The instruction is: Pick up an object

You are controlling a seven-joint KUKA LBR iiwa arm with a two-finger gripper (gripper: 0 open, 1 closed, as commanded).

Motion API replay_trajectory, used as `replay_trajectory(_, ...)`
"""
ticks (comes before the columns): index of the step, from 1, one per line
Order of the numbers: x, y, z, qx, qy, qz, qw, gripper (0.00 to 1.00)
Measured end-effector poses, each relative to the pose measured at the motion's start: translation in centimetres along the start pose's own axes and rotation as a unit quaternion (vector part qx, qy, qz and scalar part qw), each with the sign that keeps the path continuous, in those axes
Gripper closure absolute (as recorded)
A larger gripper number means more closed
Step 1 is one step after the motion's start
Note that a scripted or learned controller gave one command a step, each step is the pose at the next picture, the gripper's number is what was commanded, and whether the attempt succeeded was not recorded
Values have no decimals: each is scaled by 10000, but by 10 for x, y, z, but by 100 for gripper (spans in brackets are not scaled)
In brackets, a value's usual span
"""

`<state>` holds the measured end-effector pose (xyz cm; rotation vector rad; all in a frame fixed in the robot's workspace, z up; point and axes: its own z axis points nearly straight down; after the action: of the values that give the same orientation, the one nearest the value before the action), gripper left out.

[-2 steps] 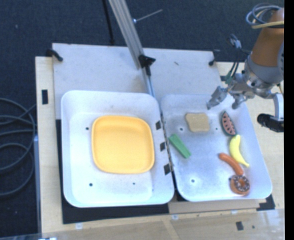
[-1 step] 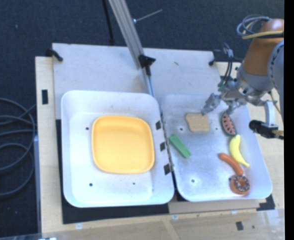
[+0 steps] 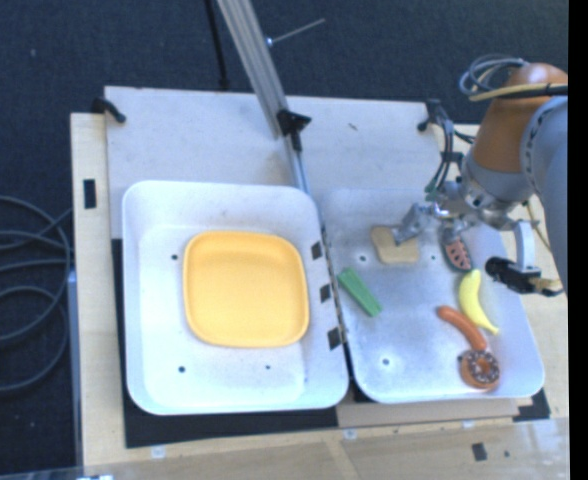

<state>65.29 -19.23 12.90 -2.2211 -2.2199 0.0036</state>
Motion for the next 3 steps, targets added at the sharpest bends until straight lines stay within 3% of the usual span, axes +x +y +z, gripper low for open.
replay_trajectory(1, -1, 1, 27, -25, -6, 1, 10000, 0)
replay_trajectory(2, -1, 2, 14, -48, -7, -2, 10000, 100)
replay_trajectory(3, 4, 4, -47, -42, 0, -4, 10000, 100)
